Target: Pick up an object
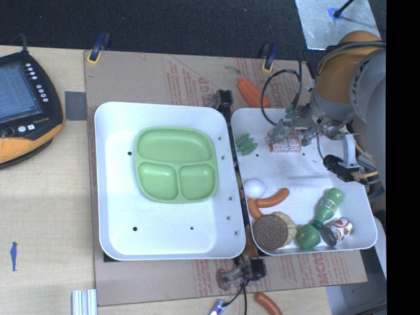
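The claw [287, 132] is hanging low over the far part of the right bin [367, 238], directly above a small white carton with red print [286, 146]; whether its fingers are apart or together cannot be told, since the wrist and cables are covering them. The carton is lying flat on the bin floor near the far edge, partly under the claw.

One green leafy piece [246, 144] is lying just beside the carton, near the bin's left wall. Along the near half of the bin are sitting one white egg [253, 189], one sausage [270, 199], one round brown cookie [270, 231], one green bottle [329, 205], one green round vegetable [307, 236] and one red and white can [341, 228].

The left bin [111, 176] is holding one green divided plate [176, 164] near its middle. One orange carrot [249, 92] is lying on the cardboard beyond the right bin's far edge.
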